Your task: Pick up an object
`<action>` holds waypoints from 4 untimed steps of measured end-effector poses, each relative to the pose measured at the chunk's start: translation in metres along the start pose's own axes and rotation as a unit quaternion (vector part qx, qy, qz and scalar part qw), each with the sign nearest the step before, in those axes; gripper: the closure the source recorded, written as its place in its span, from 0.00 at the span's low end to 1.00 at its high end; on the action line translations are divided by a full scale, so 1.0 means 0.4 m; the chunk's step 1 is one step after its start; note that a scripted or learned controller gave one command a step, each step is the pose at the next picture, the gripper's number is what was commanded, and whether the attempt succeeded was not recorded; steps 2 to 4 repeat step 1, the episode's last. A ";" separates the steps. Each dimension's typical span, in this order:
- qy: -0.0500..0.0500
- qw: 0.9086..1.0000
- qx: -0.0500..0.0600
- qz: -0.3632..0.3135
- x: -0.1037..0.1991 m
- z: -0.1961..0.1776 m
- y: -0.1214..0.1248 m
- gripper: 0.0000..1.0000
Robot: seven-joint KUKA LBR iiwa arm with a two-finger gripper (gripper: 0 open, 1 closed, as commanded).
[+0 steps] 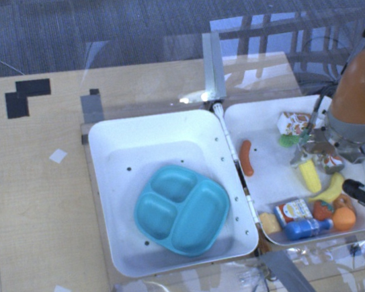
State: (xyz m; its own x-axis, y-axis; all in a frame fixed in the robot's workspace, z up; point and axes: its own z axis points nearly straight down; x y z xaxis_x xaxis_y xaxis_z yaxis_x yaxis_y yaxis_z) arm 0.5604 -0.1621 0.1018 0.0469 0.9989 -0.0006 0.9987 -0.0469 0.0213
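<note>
The gripper (312, 150) hangs low in the right bin (261, 123), just above the corn cob (309, 175); whether it's spread or closed, I can't tell. Nearby lie a banana (332, 189), a sausage (245, 157) and a blue bottle (307, 229). The left bin (117, 186) holds a blue plate (182, 210)

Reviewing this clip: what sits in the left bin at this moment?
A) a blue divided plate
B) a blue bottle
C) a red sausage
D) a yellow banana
A: the blue divided plate lies in the left bin, while the red sausage, yellow banana and blue bottle are all in the right bin, where the end effector is.
</note>
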 end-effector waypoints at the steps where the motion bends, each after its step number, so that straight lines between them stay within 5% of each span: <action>1: 0.000 0.997 0.008 0.071 0.099 -0.284 0.034 1.00; 4: 0.000 0.997 0.008 0.071 0.099 -0.284 0.034 1.00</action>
